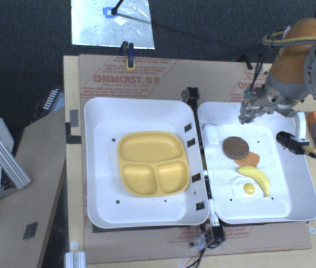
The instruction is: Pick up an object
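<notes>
jaws [249, 115] above right bin's [300, 205] far edge, seemingly empty.

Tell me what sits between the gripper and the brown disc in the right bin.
Nothing visible: bare white bin floor lies between the gripper and the brown disc. The orange piece and banana sit beyond it.

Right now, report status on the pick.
End effector above right bin's far edge, nothing visibly held. Brown round disc, orange piece, yellow banana, fried egg untouched. Path unobstructed.
</notes>
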Controlling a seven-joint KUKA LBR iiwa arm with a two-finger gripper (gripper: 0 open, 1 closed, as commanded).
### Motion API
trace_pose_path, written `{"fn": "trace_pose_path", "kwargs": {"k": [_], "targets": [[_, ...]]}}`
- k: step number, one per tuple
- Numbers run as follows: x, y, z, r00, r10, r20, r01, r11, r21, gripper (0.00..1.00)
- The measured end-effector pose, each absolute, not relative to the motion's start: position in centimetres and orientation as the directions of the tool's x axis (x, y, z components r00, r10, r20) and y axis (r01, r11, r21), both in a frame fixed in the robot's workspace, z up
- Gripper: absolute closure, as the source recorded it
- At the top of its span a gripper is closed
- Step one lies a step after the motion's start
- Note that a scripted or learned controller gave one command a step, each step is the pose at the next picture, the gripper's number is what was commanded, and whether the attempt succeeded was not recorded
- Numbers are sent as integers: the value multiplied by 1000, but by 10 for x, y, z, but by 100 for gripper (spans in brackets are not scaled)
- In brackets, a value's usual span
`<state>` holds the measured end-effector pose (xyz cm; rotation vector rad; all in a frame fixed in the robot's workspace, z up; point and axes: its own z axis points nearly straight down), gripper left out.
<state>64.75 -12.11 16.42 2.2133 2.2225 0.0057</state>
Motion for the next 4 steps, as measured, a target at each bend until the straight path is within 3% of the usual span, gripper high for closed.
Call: {"fn": "trace_pose_path", "kwargs": {"k": [1,4], "targets": [[649,-121,212,-5,1000,-1,1000,5,7,100],[627,37,224,-9,1000,2,1000,9,1,100]]}}
